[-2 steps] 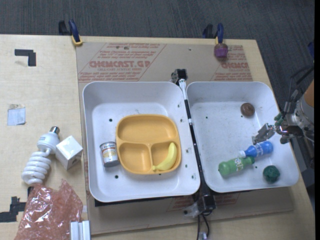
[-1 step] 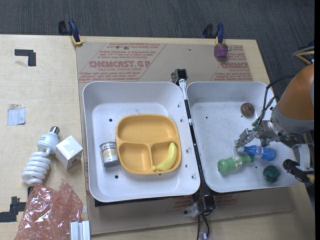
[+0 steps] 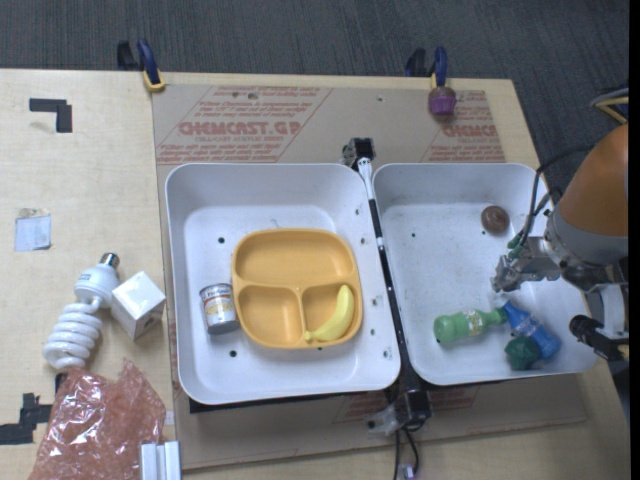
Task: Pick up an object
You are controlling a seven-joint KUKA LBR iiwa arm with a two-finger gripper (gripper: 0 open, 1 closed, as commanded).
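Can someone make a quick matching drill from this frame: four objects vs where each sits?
Objects:
1. banana
2. small can
3. green bottle
4. spiral light bulb

Places:
A. bench, left of both bins
B. left bin, beside the yellow tray
C. lower-right compartment of the yellow tray
D. right bin, lying on its side

Pairs: 1-C, 2-B, 3-D, 4-A

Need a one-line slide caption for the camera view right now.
Gripper poised in the right bin above a green bottle and blue toy; banana on the yellow tray in the left bin.
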